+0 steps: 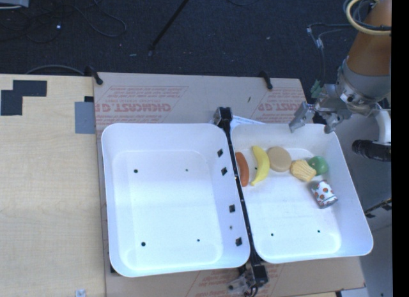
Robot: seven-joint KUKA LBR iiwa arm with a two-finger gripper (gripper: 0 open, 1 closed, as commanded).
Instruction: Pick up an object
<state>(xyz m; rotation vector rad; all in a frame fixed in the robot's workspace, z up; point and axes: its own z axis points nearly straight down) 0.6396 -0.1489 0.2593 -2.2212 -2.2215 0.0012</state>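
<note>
The right bin [332, 241] holds several toy objects along its far side: a red-orange sausage [242, 168], a yellow banana [260, 164], a tan round cookie [279, 159], a yellow corn-like piece [303, 170], a green vegetable [317, 164] and a small patterned can [324, 193]. My gripper [316, 119] hovers above the bin's far right corner, behind the green vegetable. Its two fingers stand apart with nothing between them.
The left bin [166, 193] lies beside the right one, with a black clip strip [231, 181] along their shared edge. Both rest on cardboard [153, 101] on a wooden bench [45, 187]. Cables lie on the dark floor behind.
</note>
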